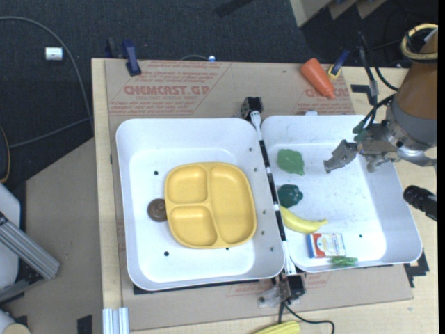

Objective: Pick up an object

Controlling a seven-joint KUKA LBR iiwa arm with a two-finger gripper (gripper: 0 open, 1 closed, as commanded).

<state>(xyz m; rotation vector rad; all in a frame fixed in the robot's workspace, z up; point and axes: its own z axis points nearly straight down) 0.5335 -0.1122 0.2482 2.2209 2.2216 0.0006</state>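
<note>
you see the tool (338, 160) over the upper middle of the right bin (389, 245), reaching in from the right side of the camera view, with the grey arm (410, 127) and its orange band behind it. whether the tool is wide or narrow i cannot tell from this slanted look; nothing can be seen gripped in it. the things you could pick all lie to the left of the tool and lower in the view, along the wall that the right bin shares with the left bin (132, 186). the nearest is the light green object (291, 161), just left of the tool at about the same height in the picture and apart from it. below that is the dark green object (289, 195), and lower again the banana (302, 221), whose long axis runs nearly left to right with a light curve, its left end touching or almost touching the dividing wall. the small red and white packet (326, 244) lies near the front edge, with a small green piece (343, 261) just beside it. i judge the coming move turns on one short shift to the left and then down to the light green object, since it is closest; its place near the wall may leave little room on that side. the yellow divided plate (208, 204) and the brown round thing (157, 209) in the left bin are well apart from the tool.
</note>
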